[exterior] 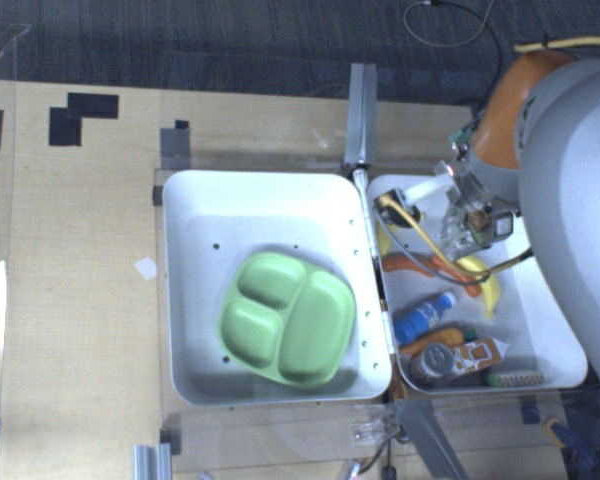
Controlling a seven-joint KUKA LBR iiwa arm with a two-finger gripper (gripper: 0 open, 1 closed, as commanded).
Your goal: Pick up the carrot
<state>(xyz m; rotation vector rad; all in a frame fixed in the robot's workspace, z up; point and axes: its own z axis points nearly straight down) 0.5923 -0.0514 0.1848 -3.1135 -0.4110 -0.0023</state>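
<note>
Matt green plastic tray (288,318), smooth white plastic bin (195,218), pale wood bench (70,298).

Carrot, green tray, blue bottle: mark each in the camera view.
carrot (442,264): camera view, middle of its orange body, right bin.
green tray (288,316): camera view, central ridge between compartments, left bin.
blue bottle (423,317): camera view, middle of its body, right bin.

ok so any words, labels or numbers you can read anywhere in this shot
None can be read.
Blue bottle in the right bin: label too blurred to read.
Orange packet beside it: print too small to make out.
Green tray in the left bin: no text.
</note>
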